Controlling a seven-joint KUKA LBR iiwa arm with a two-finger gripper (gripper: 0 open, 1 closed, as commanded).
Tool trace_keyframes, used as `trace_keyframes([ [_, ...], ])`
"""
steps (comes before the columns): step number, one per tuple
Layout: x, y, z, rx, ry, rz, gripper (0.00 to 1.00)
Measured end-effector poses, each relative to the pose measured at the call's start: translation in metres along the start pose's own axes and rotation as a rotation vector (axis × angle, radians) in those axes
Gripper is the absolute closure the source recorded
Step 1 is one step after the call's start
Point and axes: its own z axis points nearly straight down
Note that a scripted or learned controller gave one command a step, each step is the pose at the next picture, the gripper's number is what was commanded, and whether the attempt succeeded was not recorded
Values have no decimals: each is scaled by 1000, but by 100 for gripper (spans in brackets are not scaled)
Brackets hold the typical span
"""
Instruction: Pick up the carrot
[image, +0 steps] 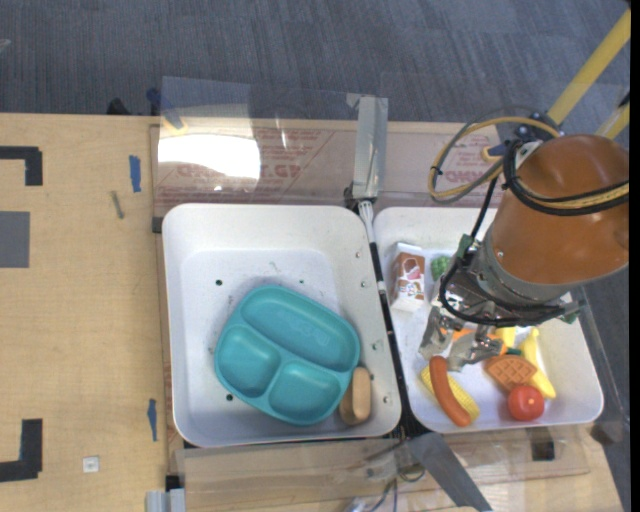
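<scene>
Wooden surface (70, 330) carries two white bins side by side. Far to the left of the end effector, the left bin (195, 240) holds a teal divided plate (288, 352) and a bread roll (356, 395) touching its edge. The end effector (462, 345) hangs low in the right bin (580, 390); whether it is open I cannot tell. The carrot (448, 392) lies just below it, on the bin floor, beside a waffle (512, 372) and a tomato (526, 402) to the right. I judge the grasp is not done yet; closing and lifting remain.

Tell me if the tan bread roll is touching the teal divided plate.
Touching. The camera view shows the tan bread roll pressed against the lower right rim of the teal divided plate, no gap between them.
</scene>
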Motion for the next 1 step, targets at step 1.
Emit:
trace_keyframes([
  [1,-54,10,52,-13,4,-75,100],
])
